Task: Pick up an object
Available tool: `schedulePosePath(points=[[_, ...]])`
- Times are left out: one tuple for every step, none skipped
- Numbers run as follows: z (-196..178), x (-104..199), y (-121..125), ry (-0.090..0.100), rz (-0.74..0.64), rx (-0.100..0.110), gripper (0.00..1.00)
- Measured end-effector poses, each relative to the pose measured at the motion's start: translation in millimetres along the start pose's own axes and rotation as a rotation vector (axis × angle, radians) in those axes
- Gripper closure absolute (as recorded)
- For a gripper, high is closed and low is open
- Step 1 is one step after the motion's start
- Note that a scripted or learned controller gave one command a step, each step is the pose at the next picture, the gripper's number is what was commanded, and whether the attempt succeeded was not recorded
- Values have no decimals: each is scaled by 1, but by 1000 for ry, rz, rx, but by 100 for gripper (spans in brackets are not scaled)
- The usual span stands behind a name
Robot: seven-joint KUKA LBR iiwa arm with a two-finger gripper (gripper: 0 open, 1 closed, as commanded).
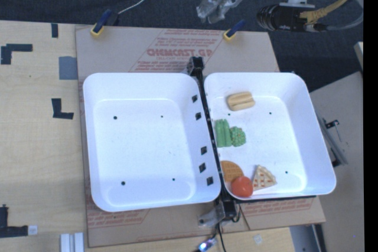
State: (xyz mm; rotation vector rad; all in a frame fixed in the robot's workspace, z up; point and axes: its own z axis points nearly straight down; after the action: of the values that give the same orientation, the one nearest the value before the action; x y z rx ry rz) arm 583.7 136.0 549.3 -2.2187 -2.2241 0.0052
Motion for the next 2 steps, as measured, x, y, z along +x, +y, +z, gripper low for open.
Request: schedulePosePath(points=[[-10,0,0,-1,-1,1,100],[-19,1,0,-2,-1,1,100]])
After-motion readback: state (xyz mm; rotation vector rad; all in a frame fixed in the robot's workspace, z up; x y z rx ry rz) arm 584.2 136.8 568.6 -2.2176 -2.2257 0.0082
